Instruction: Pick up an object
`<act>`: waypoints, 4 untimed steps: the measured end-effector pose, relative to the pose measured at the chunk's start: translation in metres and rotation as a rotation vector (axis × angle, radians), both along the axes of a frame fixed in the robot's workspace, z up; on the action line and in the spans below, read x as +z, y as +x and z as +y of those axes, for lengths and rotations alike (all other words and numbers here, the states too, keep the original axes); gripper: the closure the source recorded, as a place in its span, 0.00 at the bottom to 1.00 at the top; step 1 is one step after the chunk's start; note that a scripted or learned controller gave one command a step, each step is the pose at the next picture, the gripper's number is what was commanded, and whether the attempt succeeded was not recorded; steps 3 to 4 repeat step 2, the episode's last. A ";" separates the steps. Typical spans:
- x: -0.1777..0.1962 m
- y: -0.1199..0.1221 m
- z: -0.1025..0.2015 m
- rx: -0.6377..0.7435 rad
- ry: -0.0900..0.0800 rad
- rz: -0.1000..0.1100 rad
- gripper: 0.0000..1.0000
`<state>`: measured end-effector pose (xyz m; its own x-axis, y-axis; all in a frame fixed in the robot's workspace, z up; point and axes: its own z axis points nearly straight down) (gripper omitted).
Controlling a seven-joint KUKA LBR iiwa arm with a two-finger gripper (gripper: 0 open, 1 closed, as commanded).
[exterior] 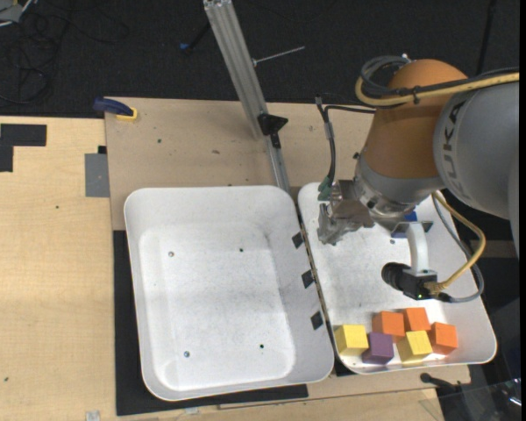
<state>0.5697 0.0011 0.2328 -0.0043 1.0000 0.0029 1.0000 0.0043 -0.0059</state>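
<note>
Several small blocks lie bunched at the near end of the right bin (351, 261): a yellow block (353, 337), a purple block (380, 347), a second yellow block (413, 346) and three orange blocks (393, 324) behind and beside them. My gripper (334, 224) hangs over the far left part of the right bin, well away from the blocks, with nothing visible between its fingers. The grey arm with its orange band (412, 121) comes in from the right and hides the bin's far right corner.
The left bin (212, 288) is a wide white tray beside the right one, with black clips (309, 279) along the shared edge. A slanted metal rail (241, 68) rises behind the bins. A black cable and a white part (414, 266) hang over the right bin.
</note>
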 end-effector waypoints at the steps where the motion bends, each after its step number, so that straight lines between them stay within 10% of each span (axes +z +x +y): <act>1: 0.009 -0.024 0.045 0.000 -0.001 0.000 1.00; 4: -0.009 -0.051 0.085 -0.001 -0.002 0.002 1.00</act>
